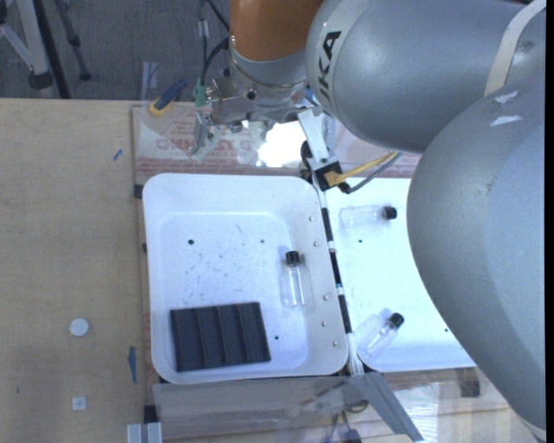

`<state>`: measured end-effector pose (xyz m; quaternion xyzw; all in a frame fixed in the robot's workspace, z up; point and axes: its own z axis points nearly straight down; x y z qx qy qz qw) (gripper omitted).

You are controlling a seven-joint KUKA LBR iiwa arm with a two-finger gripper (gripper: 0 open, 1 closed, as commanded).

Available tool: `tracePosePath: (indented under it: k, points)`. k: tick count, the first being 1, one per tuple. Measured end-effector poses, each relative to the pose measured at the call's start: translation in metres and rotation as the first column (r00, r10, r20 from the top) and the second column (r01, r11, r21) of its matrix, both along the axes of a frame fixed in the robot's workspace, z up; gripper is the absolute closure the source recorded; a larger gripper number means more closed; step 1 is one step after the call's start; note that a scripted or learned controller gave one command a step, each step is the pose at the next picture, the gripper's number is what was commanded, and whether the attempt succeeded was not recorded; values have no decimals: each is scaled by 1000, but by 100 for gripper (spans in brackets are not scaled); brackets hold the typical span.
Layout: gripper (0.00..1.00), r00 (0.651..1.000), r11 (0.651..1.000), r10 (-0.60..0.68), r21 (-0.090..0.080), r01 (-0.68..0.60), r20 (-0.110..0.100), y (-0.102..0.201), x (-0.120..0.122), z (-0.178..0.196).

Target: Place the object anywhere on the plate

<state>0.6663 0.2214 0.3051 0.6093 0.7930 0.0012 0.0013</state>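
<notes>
The grey KUKA arm [450,173] fills the upper and right part of the camera view, its orange band [268,26] sitting above the wrist. The wooden bench [61,225] carries two shallow white bins side by side. The left bin [173,208] holds a dark ribbed plate [218,336] near its front left corner and a small clear vial [293,279] with a black cap, lying flat near the right wall, well apart from the plate. The right bin [381,260], partly hidden by the arm, holds two more clear capped vials, one near the back [365,215] and one near the front [379,330].

The end effector [203,138] hangs beyond the back edge of the left bin, over the bench, with nothing visible between its tips; whether it is spread or closed I cannot tell at this angle.

The vial in the left bin looks the likeliest object, being nearest the plate. It appears light, rigid and smooth, probably glass or hard plastic, so it may roll or slip out of a pinch and could crack under hard pressure. The best hold seems to be across the middle of the cylindrical body, the tips set square to its long axis, with a modest squeeze.
</notes>
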Motion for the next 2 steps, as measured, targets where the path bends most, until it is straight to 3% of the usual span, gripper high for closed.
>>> tracePosePath:
  k: [1, 2]
  points:
    - [100, 1000, 1000, 3, 0, -3, 5, 2, 0, 11]
    - [100, 996, 996, 90, 0, -90, -4, -3, 0, -96]
